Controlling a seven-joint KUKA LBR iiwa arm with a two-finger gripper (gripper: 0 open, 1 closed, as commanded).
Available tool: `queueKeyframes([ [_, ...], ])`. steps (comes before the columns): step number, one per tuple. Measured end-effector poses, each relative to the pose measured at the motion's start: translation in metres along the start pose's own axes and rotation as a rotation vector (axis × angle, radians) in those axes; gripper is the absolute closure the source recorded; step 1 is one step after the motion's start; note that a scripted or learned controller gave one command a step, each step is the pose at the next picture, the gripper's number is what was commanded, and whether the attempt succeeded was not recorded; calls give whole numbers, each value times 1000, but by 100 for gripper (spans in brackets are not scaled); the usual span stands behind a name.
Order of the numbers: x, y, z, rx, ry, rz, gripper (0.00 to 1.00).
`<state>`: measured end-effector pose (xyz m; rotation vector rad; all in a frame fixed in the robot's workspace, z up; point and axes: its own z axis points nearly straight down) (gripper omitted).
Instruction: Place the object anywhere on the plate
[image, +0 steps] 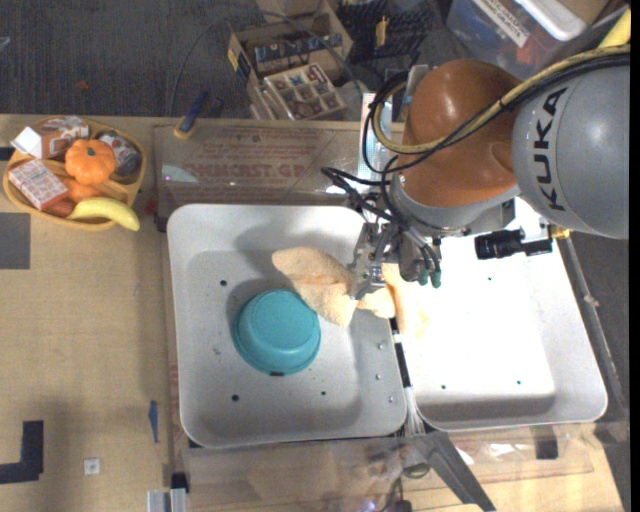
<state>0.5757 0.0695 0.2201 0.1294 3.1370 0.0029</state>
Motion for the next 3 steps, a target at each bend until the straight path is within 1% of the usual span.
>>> queueKeyframes([
  [1,24,41,-5,0,0,-82,100],
  [2,64,72,-5,0,0,-83,100],
  [3,64,72,-6,0,0,-83,0],
])
